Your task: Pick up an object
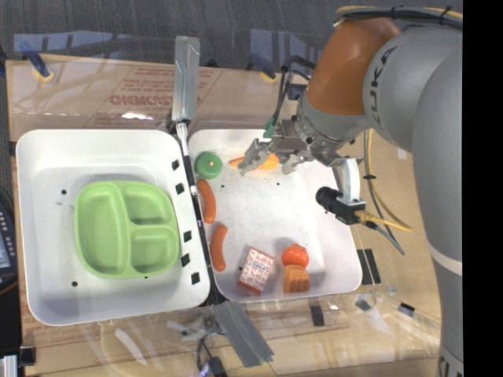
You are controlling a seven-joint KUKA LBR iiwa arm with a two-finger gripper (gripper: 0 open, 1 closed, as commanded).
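The end effector (pixel 271 158) hangs open astride a small orange piece (pixel 268 162), just right of the green round toy (pixel 208 163); it looks light, rigid, slippery, best pinched across its middle

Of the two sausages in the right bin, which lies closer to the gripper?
The upper sausage, just below the green round piece; the lower sausage lies farther from the gripper.

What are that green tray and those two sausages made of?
The green tray looks like moulded plastic, matte, with three smooth pressed compartments. The sausages look like toy plastic or rubber: uniform orange-red with a slight sheen. I cannot tell which.
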